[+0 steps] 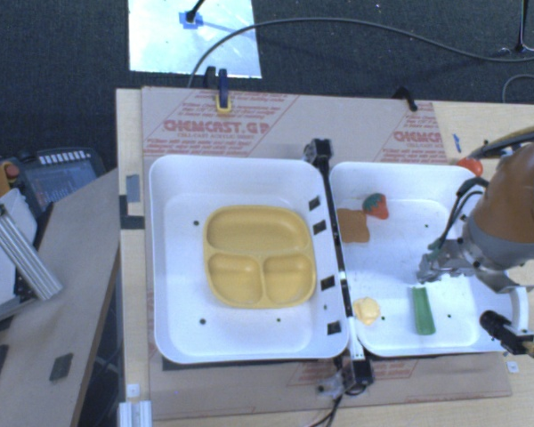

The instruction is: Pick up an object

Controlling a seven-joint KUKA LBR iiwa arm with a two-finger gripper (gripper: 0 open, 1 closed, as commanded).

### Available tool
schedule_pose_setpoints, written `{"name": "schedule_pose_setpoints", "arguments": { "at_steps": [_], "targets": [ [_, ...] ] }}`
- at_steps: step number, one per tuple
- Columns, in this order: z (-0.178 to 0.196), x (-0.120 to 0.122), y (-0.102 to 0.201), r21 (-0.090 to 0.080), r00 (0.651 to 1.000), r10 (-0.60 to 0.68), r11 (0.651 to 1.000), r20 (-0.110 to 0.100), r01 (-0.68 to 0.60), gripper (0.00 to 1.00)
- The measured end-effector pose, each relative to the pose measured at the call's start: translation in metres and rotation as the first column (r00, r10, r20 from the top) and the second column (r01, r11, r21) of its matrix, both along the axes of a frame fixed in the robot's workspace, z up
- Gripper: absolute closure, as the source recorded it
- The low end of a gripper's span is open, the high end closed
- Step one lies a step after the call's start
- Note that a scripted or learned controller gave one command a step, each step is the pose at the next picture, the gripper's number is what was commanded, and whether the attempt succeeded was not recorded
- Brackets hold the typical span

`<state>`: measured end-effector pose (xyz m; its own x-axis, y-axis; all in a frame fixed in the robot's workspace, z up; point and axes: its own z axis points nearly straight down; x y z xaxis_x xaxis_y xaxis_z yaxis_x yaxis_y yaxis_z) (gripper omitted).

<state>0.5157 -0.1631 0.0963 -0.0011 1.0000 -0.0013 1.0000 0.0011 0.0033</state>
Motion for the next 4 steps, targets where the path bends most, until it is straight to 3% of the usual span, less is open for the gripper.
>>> {"name": "schedule_pose_setpoints", "arguments": {
  "at_steps": [3,4],
  "targets": [
    [0.132,0.009,-0.013,-0.001,1.000,0.003,1.000,0.003,-0.003,1.00],
    [0.139,0.030,0.045,0.002,1.000,0.009,1.000,0.001,-0.009,1.00]
  ]
}}
